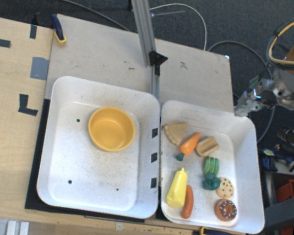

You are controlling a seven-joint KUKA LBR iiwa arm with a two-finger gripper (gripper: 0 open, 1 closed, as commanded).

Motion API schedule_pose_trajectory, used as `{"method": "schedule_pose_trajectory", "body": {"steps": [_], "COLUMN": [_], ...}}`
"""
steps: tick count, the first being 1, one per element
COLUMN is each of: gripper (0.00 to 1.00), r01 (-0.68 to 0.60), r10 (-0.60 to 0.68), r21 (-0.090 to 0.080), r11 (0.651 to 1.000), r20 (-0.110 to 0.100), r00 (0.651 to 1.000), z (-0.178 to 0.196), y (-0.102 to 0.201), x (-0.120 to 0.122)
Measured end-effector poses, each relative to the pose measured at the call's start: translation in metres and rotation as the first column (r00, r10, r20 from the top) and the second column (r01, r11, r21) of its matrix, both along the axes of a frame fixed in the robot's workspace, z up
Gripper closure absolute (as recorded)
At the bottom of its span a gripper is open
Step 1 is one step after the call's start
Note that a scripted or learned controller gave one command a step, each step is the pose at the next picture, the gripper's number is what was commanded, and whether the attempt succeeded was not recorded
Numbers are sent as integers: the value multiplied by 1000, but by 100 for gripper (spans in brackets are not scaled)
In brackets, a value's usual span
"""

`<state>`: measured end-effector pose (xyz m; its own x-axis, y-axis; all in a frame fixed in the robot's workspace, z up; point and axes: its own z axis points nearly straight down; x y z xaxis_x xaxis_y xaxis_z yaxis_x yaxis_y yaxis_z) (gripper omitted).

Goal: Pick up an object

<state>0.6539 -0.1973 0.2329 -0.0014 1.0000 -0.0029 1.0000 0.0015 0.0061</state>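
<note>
The right bin [252, 154] holds several toy foods: a tan bread wedge [175, 131], a carrot [189, 144], a bread slice [207, 146], a green vegetable [210, 171], a yellow bottle [177, 187], a red sausage [188, 201], a cookie [225, 187] and a chocolate doughnut [226, 210]. A yellow bowl [111, 129] sits in the left bin [59, 144]. My gripper [245, 104] hangs at the right bin's far right corner, above its rim and well away from the foods. Nothing shows between its tips.
A grey metal pole [145, 27] slants across the bench behind the bins, ending at a black clamp [157, 59]. Cables [187, 12] loop over the dark floor beyond. A blue and yellow clamp [58, 29] sits at the bench's far left corner.
</note>
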Motion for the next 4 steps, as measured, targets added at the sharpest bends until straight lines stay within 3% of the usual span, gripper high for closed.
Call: {"method": "schedule_pose_trajectory", "body": {"steps": [1,4], "gripper": [100,100], "r01": [0,-5], "r10": [0,5], "r21": [1,4], "r11": [1000,1000], "r20": [-2,-10], "r00": [1000,1000], "z": [42,19], "y": [0,161], "x": [1,-56]}}
